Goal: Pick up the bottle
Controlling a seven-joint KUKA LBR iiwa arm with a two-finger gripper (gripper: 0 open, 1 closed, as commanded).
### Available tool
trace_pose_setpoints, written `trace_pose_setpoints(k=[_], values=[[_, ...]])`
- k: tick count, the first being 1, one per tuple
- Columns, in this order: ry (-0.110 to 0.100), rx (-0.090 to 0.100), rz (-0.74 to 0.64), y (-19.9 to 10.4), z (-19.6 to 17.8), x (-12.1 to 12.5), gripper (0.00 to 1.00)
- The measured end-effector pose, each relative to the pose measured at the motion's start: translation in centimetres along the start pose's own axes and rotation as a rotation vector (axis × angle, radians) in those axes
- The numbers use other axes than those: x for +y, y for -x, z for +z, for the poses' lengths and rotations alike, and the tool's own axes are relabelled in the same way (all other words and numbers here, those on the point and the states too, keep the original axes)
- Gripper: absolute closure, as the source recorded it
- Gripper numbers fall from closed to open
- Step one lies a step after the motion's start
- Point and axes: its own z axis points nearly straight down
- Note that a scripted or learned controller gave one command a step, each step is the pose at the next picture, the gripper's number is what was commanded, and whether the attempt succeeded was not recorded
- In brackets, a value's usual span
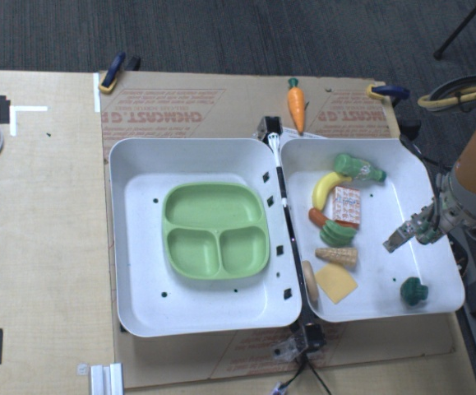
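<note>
The jaws (pixel 402 237) hang low over the right bin (pixel 385 299), at the frame's right — whether spread or pressed together I cannot tell, and nothing shows between them. The bottle (pixel 357 168) lies well apart, in that bin's upper part, just above the banana (pixel 326 189). The left bin (pixel 135 220) holds a green tray (pixel 217 230).

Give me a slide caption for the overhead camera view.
Gripper hovers over right bin, away from green bottle.
</note>
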Motion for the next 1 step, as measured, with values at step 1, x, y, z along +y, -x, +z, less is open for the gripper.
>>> trace_pose_setpoints(k=[1], values=[[0.002,-0.003,-0.201,2.84,-1.19,-1.51,1.00]])
